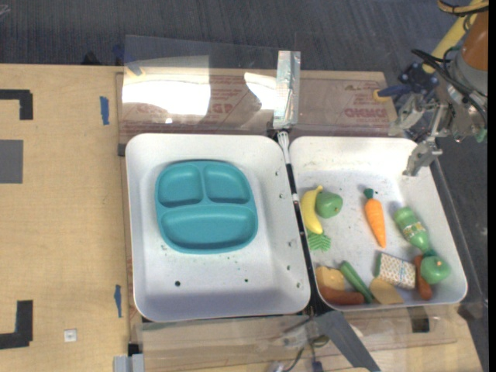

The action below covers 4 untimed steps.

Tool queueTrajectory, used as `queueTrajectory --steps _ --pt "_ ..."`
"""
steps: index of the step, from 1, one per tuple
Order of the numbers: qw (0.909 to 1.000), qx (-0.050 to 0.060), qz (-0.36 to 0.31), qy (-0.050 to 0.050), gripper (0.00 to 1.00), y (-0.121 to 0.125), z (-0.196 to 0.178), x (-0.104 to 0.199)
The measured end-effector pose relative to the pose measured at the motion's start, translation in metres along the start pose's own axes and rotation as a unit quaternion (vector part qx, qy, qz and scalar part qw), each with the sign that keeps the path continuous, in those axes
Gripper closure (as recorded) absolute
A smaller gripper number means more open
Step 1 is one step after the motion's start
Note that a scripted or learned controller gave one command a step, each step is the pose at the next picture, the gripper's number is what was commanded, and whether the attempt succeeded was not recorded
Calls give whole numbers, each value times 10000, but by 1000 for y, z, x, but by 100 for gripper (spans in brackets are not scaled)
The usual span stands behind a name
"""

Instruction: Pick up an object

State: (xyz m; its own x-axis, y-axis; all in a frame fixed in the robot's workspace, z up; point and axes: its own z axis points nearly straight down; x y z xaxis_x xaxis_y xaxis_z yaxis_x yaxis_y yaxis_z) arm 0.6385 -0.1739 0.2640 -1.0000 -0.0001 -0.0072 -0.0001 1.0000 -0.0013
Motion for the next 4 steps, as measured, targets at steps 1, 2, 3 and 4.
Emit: queueTrajectory --steps 1,2,3,4 --pt "9966 -11 820 56 0 -13 113 5" --pt "9916 20 1286 -99 0 -30 152 20" --pt "9880 -9 1543 -11 0 9 175 42" --pt "9881 9 1535 -77 100 8 161 38"
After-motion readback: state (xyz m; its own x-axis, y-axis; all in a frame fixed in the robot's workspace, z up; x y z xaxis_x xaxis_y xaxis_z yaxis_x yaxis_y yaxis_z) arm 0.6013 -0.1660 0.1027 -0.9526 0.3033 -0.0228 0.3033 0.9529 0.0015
